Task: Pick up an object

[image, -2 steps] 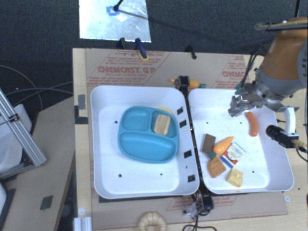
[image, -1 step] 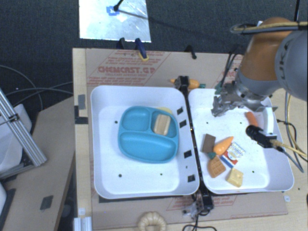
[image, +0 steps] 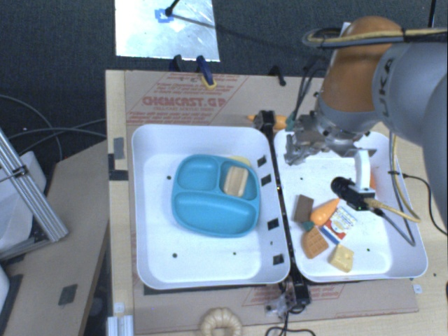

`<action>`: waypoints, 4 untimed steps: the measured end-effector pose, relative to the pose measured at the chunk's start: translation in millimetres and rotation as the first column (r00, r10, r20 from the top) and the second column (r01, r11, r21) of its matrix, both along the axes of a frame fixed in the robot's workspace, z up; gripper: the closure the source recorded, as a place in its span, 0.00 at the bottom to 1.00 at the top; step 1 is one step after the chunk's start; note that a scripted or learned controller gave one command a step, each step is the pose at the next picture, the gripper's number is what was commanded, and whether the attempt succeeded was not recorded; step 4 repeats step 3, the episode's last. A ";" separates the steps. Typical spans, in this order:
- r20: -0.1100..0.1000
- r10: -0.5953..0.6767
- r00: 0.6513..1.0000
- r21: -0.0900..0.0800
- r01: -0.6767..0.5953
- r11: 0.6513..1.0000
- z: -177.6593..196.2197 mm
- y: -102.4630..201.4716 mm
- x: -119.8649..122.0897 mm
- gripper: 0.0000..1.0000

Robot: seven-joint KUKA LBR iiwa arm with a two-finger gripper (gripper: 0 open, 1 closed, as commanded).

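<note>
Tool (image: pixel 297 149), fingers indistinct so I cannot tell their state, hangs over the right bin's (image: pixel 402 257) upper left corner, while the nearest pickable thing, a brown block (image: pixel 303 207), lies below it toward frame bottom.

We look down from one fixed camera above the bench, tilted at a slant, taking in both the left bin (image: pixel 150 208) and the right bin (image: pixel 399 250) whole, side by side. We sit far enough back to catch the floor around them. The arm (image: pixel 392 61) enters from our right.
</note>
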State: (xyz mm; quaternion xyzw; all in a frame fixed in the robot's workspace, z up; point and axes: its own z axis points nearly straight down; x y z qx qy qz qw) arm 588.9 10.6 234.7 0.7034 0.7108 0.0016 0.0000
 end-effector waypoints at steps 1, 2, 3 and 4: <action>0.000 -0.001 1.000 -0.001 0.001 1.000 -12.1 46.4 12.3 1.00; 0.000 -0.002 1.000 -0.001 0.002 1.000 -20.4 99.8 13.9 1.00; 0.000 -0.009 1.000 -0.001 0.009 1.000 -2.9 92.3 7.4 1.00; 0.000 -0.009 1.000 -0.001 0.009 1.000 -2.9 92.3 7.4 1.00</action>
